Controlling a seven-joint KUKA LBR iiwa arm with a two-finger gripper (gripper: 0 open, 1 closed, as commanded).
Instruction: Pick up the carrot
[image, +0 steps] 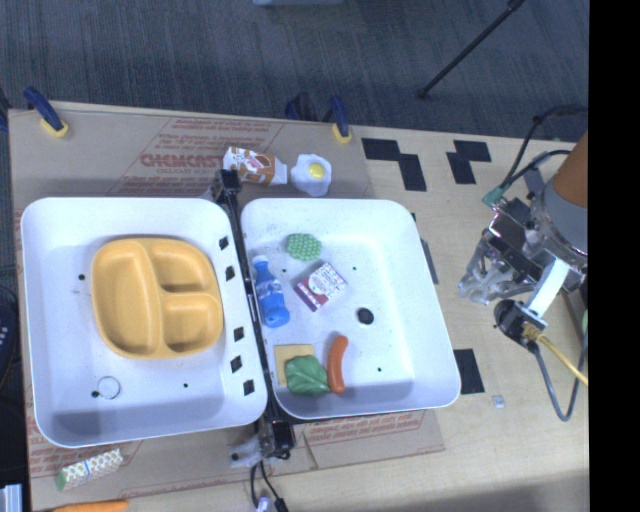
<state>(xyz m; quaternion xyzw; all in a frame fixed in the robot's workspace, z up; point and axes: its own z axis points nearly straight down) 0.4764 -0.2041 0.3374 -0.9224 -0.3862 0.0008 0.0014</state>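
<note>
On the cardboard-covered bench (400, 170), two white bins (425, 300) sit.

Red "CHEMCAST" lettering on cardboard sheet (180, 150) behind bins; smaller print beneath unreadable.

We see the small orange carrot (337, 363), a smooth, slender, rounded toy piece, lying flat on the floor of the right-hand shallow white bin (425, 330). It sits near the bin's front edge, a little left of the middle of that edge, and well clear of the right wall. Its long axis runs roughly front to back, the upper end tipped slightly to the right. We find it whole and unheld.
</note>
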